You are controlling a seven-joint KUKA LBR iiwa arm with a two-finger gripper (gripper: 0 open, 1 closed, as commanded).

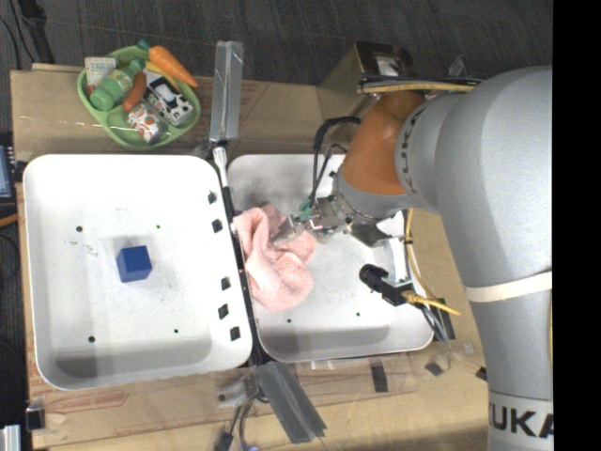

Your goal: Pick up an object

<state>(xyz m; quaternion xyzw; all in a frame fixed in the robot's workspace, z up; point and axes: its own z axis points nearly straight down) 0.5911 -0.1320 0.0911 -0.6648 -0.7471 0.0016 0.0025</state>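
Fingers (302, 218) hidden at pink cloth (274, 261): grip unclear | gripper (308, 220) low over cloth's top edge, likely for grasping

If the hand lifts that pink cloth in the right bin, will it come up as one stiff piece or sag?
The pink cloth lies crumpled in folds, so it is probably floppy: it would likely sag and trail from wherever it is pinched. It looks thin, so probably light. The hand sits at its upper edge; a pinch there may catch just one fold.

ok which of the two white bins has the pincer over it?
The right bin, holding the pink cloth. The pincer sits at the cloth's upper edge; the left bin holds a blue cube.
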